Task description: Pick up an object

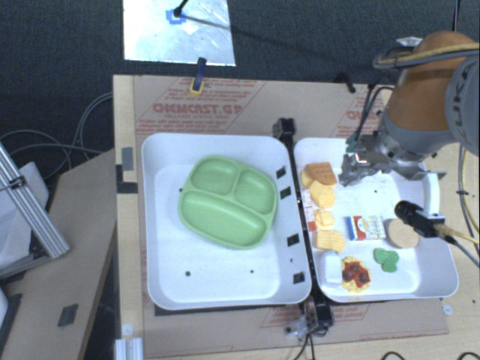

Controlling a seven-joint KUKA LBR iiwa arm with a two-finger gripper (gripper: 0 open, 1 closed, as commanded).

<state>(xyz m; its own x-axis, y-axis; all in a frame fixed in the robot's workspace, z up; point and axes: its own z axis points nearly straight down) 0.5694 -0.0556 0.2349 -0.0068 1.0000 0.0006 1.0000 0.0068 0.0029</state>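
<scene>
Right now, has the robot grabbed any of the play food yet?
Not yet, it seems. The gripper hovers over the right bin, near the toast piece. Nothing shows between its fingers. The green divided plate sits in the left bin. Grabbing and lifting remain.

Smooth white plastic bins [225, 291], matt green plastic plate [229, 201], brown cardboard base [217, 103], shiny foil sheet [178, 21]

The arm [431, 88] enters from the right at the far side of the scene. Its orange band sits above the grey wrist, which bends down and to the left. The gripper [351, 172] hangs at the arm's left end, pointing down, low over the far left part of the right bin [442, 276]. Finger spacing is not discernible at this resolution
</scene>
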